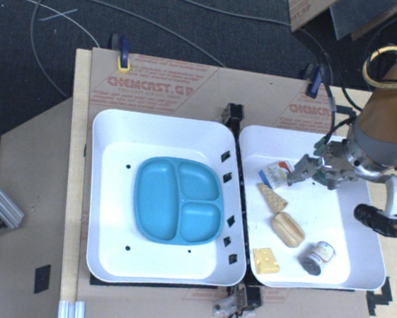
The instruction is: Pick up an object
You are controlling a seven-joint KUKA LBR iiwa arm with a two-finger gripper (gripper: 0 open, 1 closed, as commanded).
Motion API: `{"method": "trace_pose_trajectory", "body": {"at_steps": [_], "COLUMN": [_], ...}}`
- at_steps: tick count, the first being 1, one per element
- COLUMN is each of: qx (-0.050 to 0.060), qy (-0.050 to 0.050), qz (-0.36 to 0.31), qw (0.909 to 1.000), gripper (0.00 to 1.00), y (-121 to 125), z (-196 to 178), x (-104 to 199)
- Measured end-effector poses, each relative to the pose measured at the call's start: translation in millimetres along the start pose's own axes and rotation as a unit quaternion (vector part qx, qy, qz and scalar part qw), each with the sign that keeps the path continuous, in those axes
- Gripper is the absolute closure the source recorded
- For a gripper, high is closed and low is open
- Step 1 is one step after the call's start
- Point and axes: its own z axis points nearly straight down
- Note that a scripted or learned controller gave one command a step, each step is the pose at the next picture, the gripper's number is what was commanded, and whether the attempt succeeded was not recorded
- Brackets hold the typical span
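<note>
The right bin [356, 279] holds several small objects. A white and blue packet [275, 174] lies near its far left, with a tan wedge [271, 197] just below it. Further forward lie a bread roll [287, 229], a yellow cheese slice [265, 260] and a small can [317, 257] on its side. My gripper [313, 173] hangs over the upper middle of the right bin, just right of the packet. It is open, with nothing between its fingers.
A blue three-compartment plate [178, 200] lies in the left bin [110, 180]. A black divider with clips [236, 195] runs between the two bins. A black cable end [380, 220] hangs over the right bin's right side.
</note>
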Motion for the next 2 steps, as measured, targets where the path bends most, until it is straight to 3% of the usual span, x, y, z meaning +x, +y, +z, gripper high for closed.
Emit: {"method": "trace_pose_trajectory", "body": {"at_steps": [2], "qx": [0.002], "qy": [0.0], "qz": [0.001], "qw": [1.0], "gripper": [0.0], "y": [2], "z": [108], "x": [-10]}}
